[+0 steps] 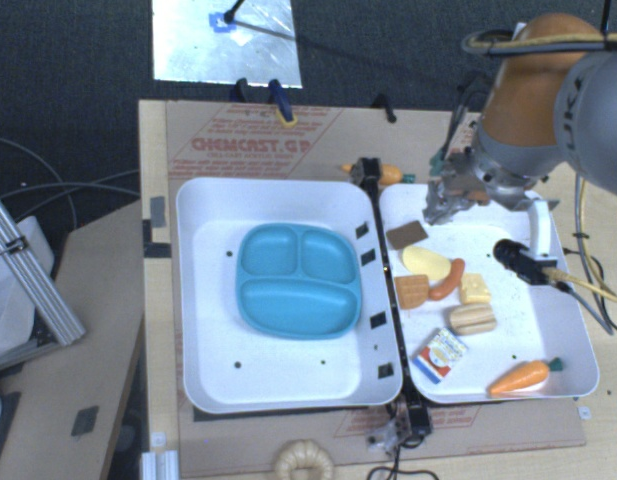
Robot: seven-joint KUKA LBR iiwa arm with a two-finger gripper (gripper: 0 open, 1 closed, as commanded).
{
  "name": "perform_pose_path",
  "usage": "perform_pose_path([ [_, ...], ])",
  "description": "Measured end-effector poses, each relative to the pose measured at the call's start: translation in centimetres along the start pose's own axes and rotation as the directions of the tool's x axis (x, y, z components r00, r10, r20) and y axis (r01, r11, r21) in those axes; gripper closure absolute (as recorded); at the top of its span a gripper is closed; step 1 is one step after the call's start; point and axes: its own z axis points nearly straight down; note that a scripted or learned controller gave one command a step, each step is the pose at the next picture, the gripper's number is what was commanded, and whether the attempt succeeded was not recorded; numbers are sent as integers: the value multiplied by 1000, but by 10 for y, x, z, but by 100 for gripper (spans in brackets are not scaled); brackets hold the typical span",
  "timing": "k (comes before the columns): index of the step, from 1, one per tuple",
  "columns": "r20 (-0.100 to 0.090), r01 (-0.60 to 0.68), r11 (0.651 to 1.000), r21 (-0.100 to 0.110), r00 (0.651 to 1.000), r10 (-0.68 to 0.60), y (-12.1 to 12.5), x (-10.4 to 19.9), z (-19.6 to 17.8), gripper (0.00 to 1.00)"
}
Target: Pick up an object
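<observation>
Above the right bin (pixel 578 353), near a brown slab (pixel 407 234) and sausage (pixel 447 279), the jaws' (pixel 440 206) opening is unclear.

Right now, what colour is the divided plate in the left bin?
Light blue. The divided plate shows best in the camera view, lying in the left bin.

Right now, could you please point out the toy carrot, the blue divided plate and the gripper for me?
toy carrot (pixel 519 376), camera view, middle of its orange body.
blue divided plate (pixel 250 313), camera view, rim at its lower left.
gripper (pixel 438 211), camera view, at its fingertips.
</observation>
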Motion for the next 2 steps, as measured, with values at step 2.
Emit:
perform_pose_path([
  [2,1,-4,1000,2,1000,4,-3,8,8,100],
])
